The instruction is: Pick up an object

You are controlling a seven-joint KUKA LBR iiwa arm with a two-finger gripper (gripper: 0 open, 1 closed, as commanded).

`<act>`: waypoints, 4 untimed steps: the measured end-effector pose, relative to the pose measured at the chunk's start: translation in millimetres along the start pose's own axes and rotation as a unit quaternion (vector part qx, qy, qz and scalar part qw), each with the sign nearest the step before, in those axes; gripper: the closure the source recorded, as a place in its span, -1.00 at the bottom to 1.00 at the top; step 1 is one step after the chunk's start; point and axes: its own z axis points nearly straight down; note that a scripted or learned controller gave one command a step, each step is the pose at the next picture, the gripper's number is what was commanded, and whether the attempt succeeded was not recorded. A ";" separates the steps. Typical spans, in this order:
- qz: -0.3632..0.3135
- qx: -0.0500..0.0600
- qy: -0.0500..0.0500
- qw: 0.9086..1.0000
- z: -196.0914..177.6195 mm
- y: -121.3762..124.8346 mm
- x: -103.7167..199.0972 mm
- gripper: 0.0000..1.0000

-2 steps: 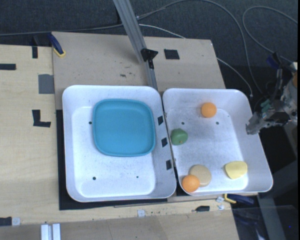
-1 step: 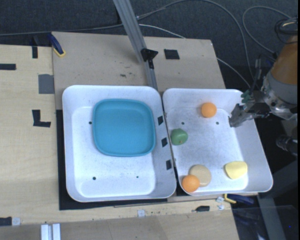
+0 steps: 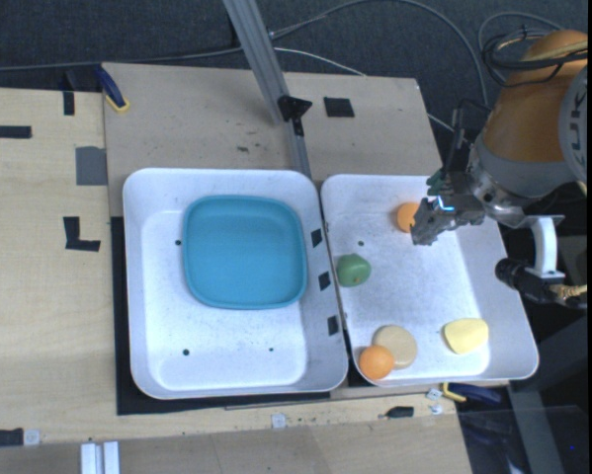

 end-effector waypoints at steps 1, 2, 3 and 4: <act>0.000 0.000 0.000 1.000 0.7 30.8 49.6 1.00; 0.001 0.000 0.000 1.000 15.0 59.5 95.1 1.00; 0.001 0.000 -0.001 1.000 19.7 84.8 134.8 1.00; 0.001 0.000 0.000 1.000 34.6 102.7 180.7 1.00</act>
